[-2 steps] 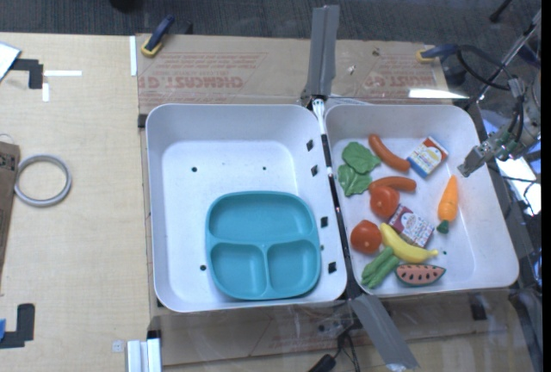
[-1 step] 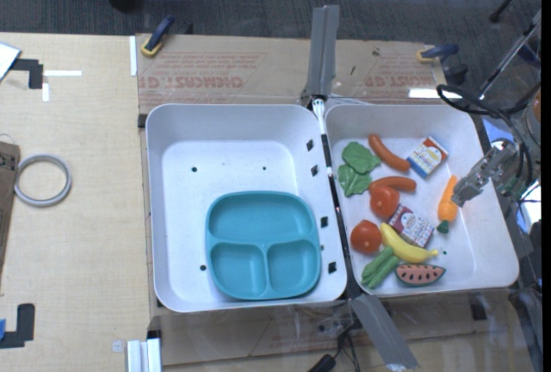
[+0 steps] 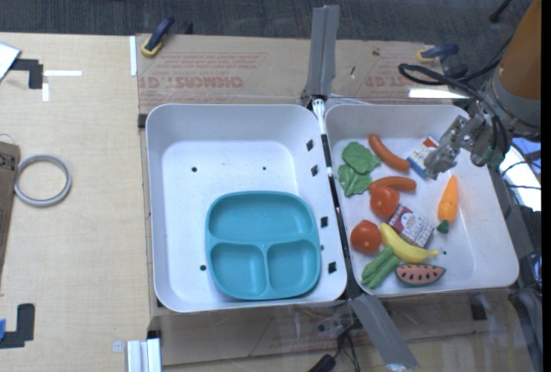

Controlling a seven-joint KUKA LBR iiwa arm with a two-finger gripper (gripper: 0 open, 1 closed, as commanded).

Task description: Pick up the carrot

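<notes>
The carrot (image 3: 448, 198) is orange with a small green top and lies in the right bin (image 3: 482, 271) near its right wall, pointing toward the far side. It rests on the bin floor, apart from the other food. My gripper (image 3: 444, 153) hangs over the far right part of that bin, just beyond the carrot's tip and beside a blue and white packet (image 3: 421, 157). Nothing orange shows at the gripper.
In the right bin lie two sausages (image 3: 389, 153), green leaves (image 3: 356, 158), two tomatoes (image 3: 384, 201), a banana (image 3: 406, 246), a watermelon slice (image 3: 420, 274), a green pod (image 3: 379, 269) and a red packet (image 3: 413, 227). A teal divided plate (image 3: 263, 245) sits in the left bin (image 3: 172, 189).
</notes>
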